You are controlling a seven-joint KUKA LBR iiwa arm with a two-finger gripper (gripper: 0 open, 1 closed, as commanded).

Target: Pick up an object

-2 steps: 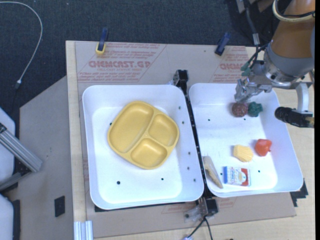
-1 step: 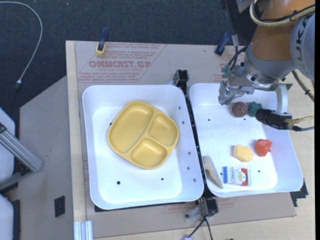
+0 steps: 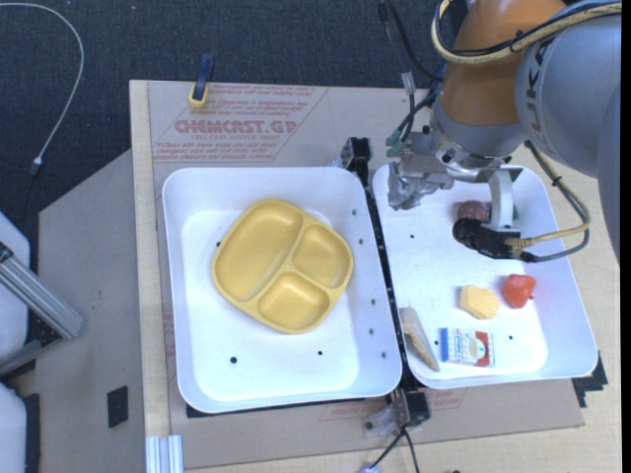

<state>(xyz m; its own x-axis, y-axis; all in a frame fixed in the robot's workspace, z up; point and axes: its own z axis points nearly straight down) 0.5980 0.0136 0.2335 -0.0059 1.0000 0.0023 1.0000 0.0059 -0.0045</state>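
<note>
Plastic gave both bins their smooth, glossy white look, each shallow with rounded corners and a few small dark dots on its floor. The left bin carried one thing: a yellow divided plate, a rounded square of matte plastic moulded into three compartments, turned at an angle and lying near the bin's middle, slightly toward its far edge. The right bin held the smaller pieces. Near its front edge lay a small flat packet, white with blue and red print, and just beside it, against the front left corner, a tan wedge-shaped piece rested partly on the rim between the bins. A pale yellow lump and a red rounded piece sat close together toward the right edge, apart from each other. A brownish rounded item showed near the far edge, partly hidden behind the arm's hardware. The gripper, grey metal, hung over the far left corner of the right bin, near the dividing rims; whether its fingers were apart or together could not be told, and nothing was visible between them. Above it sat the bulging orange band and grey housing of the arm.
</note>
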